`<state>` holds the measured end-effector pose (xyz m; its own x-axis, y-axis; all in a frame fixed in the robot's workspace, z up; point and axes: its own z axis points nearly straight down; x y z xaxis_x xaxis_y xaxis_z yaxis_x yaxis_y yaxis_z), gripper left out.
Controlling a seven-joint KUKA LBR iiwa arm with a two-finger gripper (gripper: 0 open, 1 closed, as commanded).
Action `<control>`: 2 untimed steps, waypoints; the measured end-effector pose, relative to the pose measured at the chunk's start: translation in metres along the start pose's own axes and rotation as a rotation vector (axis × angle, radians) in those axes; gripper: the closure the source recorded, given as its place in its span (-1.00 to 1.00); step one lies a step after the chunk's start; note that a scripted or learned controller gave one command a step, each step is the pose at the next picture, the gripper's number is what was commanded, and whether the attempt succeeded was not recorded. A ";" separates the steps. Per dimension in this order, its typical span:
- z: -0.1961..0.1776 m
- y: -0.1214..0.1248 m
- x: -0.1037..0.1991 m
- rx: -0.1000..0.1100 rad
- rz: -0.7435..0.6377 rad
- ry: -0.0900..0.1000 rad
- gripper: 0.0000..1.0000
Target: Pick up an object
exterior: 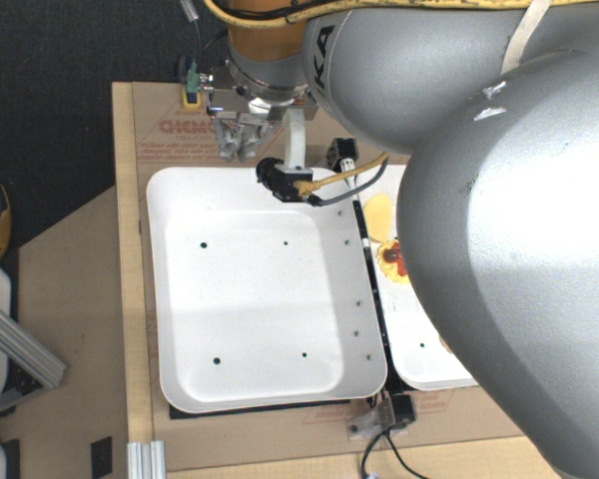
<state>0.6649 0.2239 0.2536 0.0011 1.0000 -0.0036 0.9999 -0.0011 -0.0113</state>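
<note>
My gripper (238,144) hangs over the far rim of the left bin (170,267), near its back edge, below the orange band of the arm. I see nothing held in it. A pale yellow object (378,214) lies in the right bin (419,367) by the divider. A small red and orange object (391,258) lies just in front of the yellow one. The grey arm hides most of the right bin.
A black connector with a yellowish cable (283,181) dangles from the wrist over the left bin's back right corner. The bins rest on a brown board (130,218). A cable plug (391,414) sits at the front between the bins. Metal framing (20,352) lies at left.
</note>
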 end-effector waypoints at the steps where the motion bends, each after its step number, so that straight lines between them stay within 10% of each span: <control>1: -0.074 0.001 0.000 -0.019 -0.002 0.006 1.00; 2: -0.101 0.001 0.000 -0.016 -0.002 0.005 1.00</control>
<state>0.6666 0.2246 0.3547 -0.0011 1.0000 0.0014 1.0000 0.0011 0.0049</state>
